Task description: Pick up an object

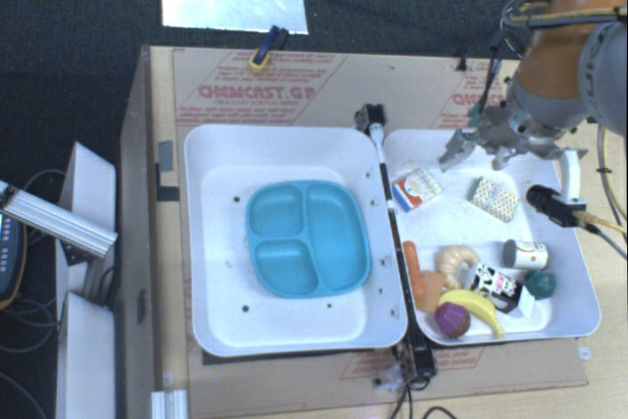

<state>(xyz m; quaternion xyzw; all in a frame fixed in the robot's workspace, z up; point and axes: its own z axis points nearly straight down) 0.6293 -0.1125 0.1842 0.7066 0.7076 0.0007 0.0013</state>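
Arm reaches in from the right, jaws hanging over the far end of the right bin. Can't tell from here how far the jaws are open; nothing visible between them. Objects sit in that bin: a small carton and a patterned packet near the jaws, apart from them. At the near end, a clustered banana, purple ball, carrot, doughnut and small can. Left bin holds a blue divided tray. Both bins sit on the desk.
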